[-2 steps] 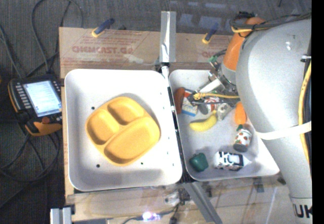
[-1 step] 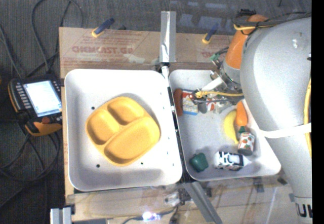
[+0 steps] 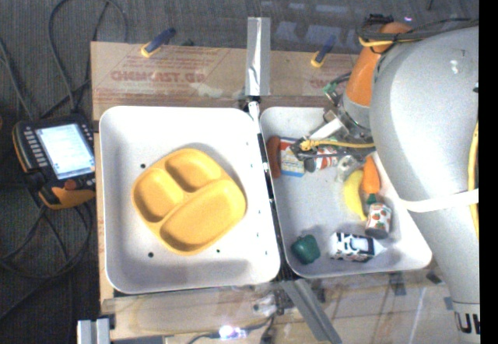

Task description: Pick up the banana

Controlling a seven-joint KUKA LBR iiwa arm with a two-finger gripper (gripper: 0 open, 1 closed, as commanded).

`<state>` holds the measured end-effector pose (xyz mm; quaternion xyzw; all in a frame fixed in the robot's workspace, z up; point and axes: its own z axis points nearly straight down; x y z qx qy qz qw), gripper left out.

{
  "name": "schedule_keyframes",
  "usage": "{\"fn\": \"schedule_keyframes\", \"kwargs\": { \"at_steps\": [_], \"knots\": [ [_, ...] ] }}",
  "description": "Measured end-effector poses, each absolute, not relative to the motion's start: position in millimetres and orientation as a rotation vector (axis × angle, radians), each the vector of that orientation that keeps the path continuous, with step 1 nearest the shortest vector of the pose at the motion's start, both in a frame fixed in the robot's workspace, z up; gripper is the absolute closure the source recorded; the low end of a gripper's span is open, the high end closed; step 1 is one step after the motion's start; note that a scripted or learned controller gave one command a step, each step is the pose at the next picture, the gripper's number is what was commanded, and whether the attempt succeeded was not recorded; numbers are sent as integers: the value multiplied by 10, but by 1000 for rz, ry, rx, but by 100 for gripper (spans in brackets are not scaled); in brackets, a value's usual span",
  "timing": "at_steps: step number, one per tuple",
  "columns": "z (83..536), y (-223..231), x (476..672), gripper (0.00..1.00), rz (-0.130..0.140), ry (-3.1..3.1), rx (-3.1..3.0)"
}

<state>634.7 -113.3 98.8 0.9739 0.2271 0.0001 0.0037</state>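
Over the right side of the bench, the grey arm (image 3: 424,109) fills much of the view, its bulky body covering the right bin's outer edge, with the orange band (image 3: 362,79) showing above the wrist near the bin's far corner. Beside it, the left bin (image 3: 117,179) holds a yellow divided plate (image 3: 189,198) with three compartments, lying near the middle. The right bin (image 3: 311,202) carries a scatter of small things. The gripper (image 3: 331,132) reaches down from the wrist into the far part of that bin, over a clutter of packets and a small box (image 3: 289,159); whether it is wide, narrow or holding anything cannot be told from this angle. A dark reddish item (image 3: 273,156) lies along the bin's left wall. The banana (image 3: 354,193) lies in the right bin, near the arm's body, on the side of the clutter nearer the camera, with an orange carrot-like piece (image 3: 370,176) just beside it. A small red and white carton (image 3: 378,219) stands near the banana's nearer end. At the bin's near edge sit a black and white toy (image 3: 352,246) and a dark green object (image 3: 305,249), close to each other. Left of the bench, a handheld pendant (image 3: 54,152) with a lit screen rests on the floor.
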Motion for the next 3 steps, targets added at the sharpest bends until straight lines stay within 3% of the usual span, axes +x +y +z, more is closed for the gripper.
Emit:
{"fn": "schedule_keyframes", "kwargs": {
  "at_steps": [1, 2, 3],
  "knots": [
    [1762, -1590, 6577, 0, -7, 551, 3091],
    [885, -1789, 6390, 0, 6, 424, 3114],
    [891, -1679, 5731, 0, 9, 365, 3117]
  ]
}}
